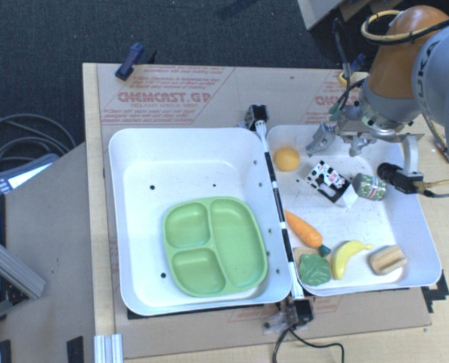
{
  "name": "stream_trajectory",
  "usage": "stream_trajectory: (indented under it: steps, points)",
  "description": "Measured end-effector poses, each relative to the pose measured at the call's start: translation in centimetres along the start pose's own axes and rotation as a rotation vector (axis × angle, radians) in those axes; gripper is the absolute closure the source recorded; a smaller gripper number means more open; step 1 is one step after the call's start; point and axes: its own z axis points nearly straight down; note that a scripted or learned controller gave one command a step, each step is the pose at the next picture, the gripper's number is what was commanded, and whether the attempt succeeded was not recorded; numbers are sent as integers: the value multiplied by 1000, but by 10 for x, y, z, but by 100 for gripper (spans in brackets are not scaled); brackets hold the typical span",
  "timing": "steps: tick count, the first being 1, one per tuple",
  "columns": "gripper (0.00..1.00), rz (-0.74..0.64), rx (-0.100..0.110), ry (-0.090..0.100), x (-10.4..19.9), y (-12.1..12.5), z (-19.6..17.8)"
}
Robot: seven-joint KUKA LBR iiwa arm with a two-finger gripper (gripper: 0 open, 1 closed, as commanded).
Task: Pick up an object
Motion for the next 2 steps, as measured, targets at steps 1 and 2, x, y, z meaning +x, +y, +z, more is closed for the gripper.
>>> stream_trajectory:
  steps: [1,2]
  points:
    - [0,2,-13,-7,15,-37,58]
    - [0,1,-4,-1,-22,-37,62]
